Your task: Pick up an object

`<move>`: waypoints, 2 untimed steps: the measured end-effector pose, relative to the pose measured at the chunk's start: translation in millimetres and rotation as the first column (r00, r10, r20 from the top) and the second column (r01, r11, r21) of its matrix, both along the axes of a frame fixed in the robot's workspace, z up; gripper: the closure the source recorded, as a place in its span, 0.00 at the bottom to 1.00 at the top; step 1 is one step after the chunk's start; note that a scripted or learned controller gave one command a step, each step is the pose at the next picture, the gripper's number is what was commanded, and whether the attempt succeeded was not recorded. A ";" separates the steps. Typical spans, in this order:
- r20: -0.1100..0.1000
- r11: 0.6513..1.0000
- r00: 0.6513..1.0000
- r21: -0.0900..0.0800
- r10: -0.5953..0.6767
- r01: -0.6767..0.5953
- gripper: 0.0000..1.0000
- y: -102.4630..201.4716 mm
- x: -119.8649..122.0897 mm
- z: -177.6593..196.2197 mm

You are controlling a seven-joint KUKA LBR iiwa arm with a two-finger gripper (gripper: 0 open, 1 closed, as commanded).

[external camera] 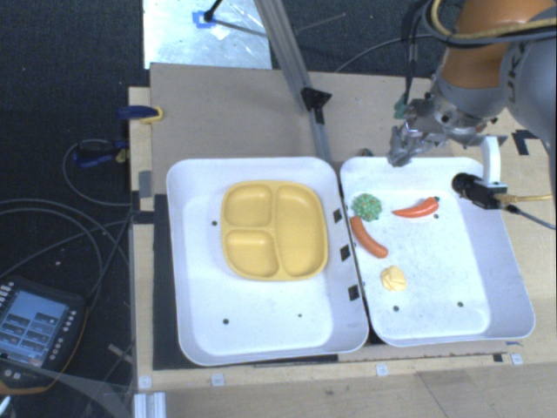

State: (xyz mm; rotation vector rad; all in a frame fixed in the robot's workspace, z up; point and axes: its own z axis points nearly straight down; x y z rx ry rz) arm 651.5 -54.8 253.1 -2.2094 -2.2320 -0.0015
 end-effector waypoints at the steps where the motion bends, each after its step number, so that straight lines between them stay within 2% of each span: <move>1: 0.000 1.000 1.000 0.000 0.000 0.000 1.00 44.3 -4.7 -8.2; 2: 0.001 1.000 1.000 0.001 0.001 -0.001 1.00 98.7 -15.8 -1.9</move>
